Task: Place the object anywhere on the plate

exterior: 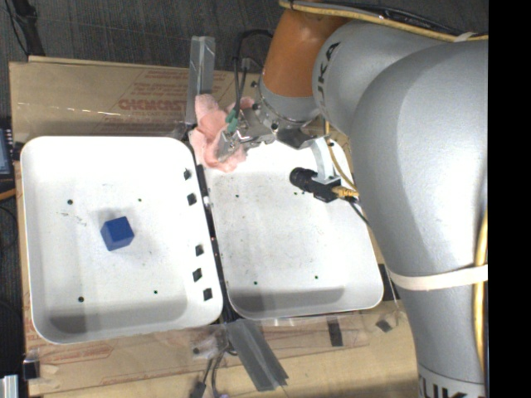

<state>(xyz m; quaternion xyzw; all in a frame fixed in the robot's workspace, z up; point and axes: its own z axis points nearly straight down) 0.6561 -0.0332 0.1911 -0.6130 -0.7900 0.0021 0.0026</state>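
A small blue cube (117, 232) lies on the floor of the left bin (50, 164), left of its middle. A crumpled-looking pink thing (209, 131) sits at the far left corner of the right bin (282, 247), leaning over the rim between the two bins. I cannot tell whether it is the plate. My gripper (236, 134) is low over the pink thing's right side, touching or nearly touching it. The wrist with its orange band (294, 48) rises behind it. The cube is far from the gripper, in the other bin.
The grey arm (415, 156) covers the right side of the right bin. A black cable connector (311, 182) hangs below the wrist over that bin's floor. Black clips (199, 251) line the wall between the bins. A cardboard sheet (99, 98) lies behind the left bin.
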